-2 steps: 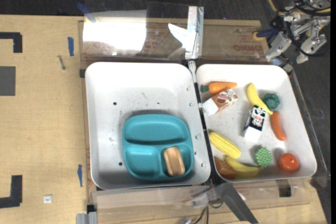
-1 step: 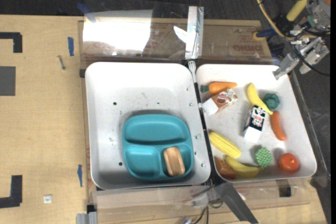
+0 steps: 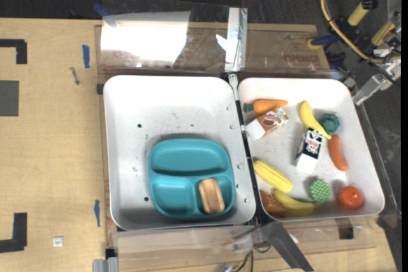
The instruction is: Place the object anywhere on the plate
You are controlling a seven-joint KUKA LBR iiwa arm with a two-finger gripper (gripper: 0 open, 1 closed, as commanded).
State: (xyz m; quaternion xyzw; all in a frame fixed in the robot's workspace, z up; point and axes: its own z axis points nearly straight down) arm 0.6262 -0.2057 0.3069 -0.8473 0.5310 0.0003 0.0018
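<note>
A teal plate point(image 3: 185, 161) with three compartments lies in the left bin point(image 3: 127, 130), toward its front. A tan bread roll point(image 3: 211, 195) rests upright in the plate's front right compartment. The plate's other two compartments hold nothing. Part of the arm's hardware with yellow cabling point(image 3: 357, 3) shows at the top right, beyond the right bin.
The right bin point(image 3: 284, 151) holds several toy foods: a carrot point(image 3: 269, 105), a banana point(image 3: 310, 116), a white and black carton point(image 3: 310, 146), corn point(image 3: 272, 175), a green ball point(image 3: 320, 190) and a tomato point(image 3: 350, 197). A clear plastic sheet point(image 3: 166, 41) stands behind the left bin.
</note>
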